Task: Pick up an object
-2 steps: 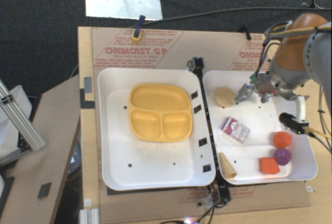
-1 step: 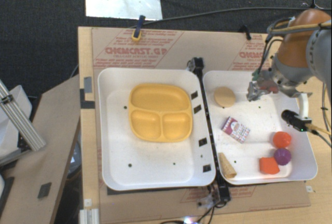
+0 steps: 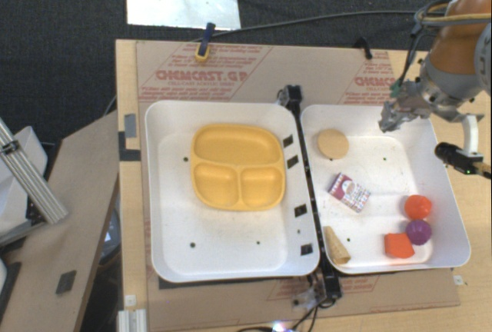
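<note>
Desk-mounted right white bin [image 3: 450,192] held a round tan cookie [image 3: 333,144]; beside it, the hand [image 3: 390,121], grip unclear, needed a centred descent.

Grey arm [image 3: 453,77], orange band [image 3: 465,8] above wrist, black cable, metallic grey pincer [image 3: 390,121]

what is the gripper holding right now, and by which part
Nothing is seen held. The two-finger gripper hangs over the far edge of the right white bin, apart from the round tan cookie, with no object between its fingers.
</note>
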